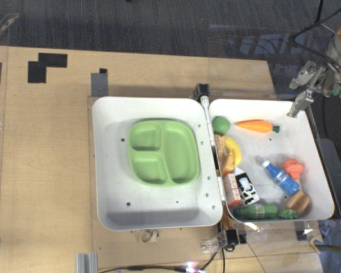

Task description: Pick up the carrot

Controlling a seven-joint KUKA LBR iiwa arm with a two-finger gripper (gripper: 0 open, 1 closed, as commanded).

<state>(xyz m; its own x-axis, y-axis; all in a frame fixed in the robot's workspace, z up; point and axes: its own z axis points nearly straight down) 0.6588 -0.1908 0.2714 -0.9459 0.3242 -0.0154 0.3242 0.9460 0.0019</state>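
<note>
The carrot is orange with a small green tip pointing right. It lies flat near the far edge of the right bin. My gripper hangs over the bin's far right corner, up and to the right of the carrot and apart from it. Its fingers are spread open with nothing between them.
A green ball sits just left of the carrot, with a banana below it. A blue bottle, a red-orange item, a boxed item and a cucumber crowd the near half. The left bin holds a green divided plate.
</note>
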